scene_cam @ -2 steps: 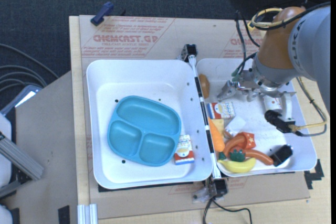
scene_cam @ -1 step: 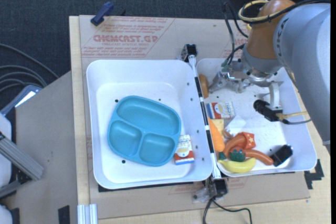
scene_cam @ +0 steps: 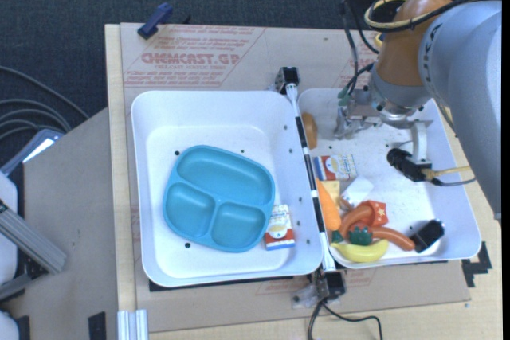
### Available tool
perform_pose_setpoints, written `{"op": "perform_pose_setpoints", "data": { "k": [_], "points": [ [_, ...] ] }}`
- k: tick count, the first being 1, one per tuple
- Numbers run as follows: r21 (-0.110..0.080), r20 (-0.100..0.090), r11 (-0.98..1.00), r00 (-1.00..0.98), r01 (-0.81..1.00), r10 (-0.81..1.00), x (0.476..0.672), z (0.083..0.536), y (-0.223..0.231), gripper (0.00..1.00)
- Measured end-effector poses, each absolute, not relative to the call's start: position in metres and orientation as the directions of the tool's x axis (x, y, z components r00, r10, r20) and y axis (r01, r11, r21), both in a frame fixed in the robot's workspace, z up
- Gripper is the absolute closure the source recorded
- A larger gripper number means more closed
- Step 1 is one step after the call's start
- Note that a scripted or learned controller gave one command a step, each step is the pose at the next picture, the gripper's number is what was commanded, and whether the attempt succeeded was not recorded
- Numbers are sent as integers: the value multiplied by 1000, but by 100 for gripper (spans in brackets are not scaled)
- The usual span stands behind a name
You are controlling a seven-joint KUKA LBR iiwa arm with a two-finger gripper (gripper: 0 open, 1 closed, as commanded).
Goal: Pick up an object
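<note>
My gripper (scene_cam: 351,125) hangs low over the far left part of the right bin (scene_cam: 458,207), reaching in from the right. Just to its left, a small brown rounded item (scene_cam: 308,131) lies against the bin's left wall. A red and white packet (scene_cam: 335,167) lies a little nearer than the gripper. Nearer the front lie a white piece (scene_cam: 359,189), an orange carrot (scene_cam: 328,204), a red pepper (scene_cam: 363,216), a yellow banana (scene_cam: 360,252), a long red piece (scene_cam: 395,236) and a black block (scene_cam: 428,234). I see nothing held in the gripper.
The left bin (scene_cam: 151,171) holds a blue divided plate (scene_cam: 218,197) and a small carton (scene_cam: 279,225) at its front right. A black clip (scene_cam: 287,79) sits where the bins meet at the back. A blue object (scene_cam: 154,20) lies on the board behind.
</note>
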State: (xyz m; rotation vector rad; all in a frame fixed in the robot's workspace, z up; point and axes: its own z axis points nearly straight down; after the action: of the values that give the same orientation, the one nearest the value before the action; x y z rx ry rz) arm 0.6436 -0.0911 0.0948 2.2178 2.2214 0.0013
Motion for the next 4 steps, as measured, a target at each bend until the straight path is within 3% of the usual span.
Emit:
{"op": "perform_pose_setpoints", "data": {
  "k": [1, 2, 3, 4],
  "points": [
    [2, -1, 2, -2, 1000, 1000, 644, 95, -91, 0],
    [-2, 1, -1, 1, 1000, 1000, 525, 84, -97, 0],
    [-1, 0, -1, 1, 1000, 1000, 525, 94, -97, 100],
    [0, 0, -1, 1, 1000, 1000, 488, 173, -120, 100]
  ]
}}
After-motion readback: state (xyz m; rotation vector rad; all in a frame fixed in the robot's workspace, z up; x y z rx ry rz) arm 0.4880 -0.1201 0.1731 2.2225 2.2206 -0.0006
